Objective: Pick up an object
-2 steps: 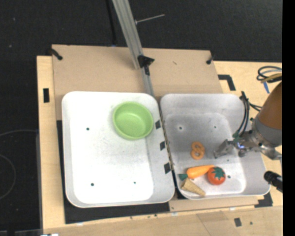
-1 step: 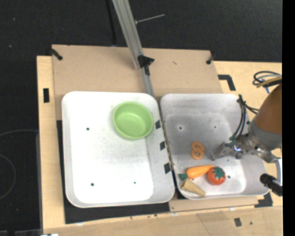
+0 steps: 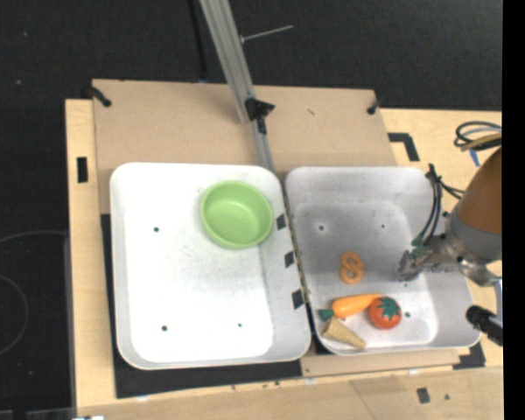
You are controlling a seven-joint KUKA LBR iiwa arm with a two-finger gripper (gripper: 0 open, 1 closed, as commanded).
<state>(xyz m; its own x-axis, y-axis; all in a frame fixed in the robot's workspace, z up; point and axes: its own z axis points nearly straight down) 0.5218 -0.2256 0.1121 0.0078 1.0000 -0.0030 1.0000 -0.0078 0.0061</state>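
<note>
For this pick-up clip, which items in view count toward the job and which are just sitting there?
Part of the job:
- tool, low over the right bin
- orange ring-shaped piece
- toy carrot
- toy tomato
- tan wedge

Just lying about:
- green bowl in the left bin
- metal pole behind the bins

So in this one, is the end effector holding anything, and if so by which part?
Nothing is held. The end effector hangs over the right bin, apart from the tomato, carrot and orange ring.

Bowl [image 3: 237, 214] in left bin [image 3: 140, 261]; 4 small items along right bin's [image 3: 350, 191] front.
</note>
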